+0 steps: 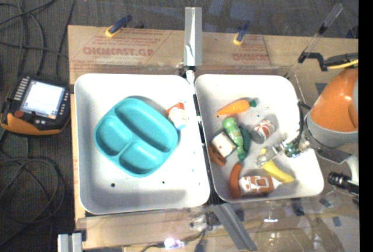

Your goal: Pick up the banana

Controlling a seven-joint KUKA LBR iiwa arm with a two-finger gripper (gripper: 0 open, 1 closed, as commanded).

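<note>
The banana [278, 172] lay near the right bin's [205, 128] front-right corner, tilted, with a small carton [257, 184] and a sausage [235, 179] just beside it on the left. The gripper [278, 151] hung just above it at the bin's right edge — whether it was parted or closed I cannot tell, and nothing showed in its grasp. Further back sat a can [264, 129], a carrot [236, 106] and green vegetables [235, 135] (crowded together). The left bin [87, 186] bore a teal divided plate [137, 135] — a small red-and-white thing [177, 115] beside it.
</note>
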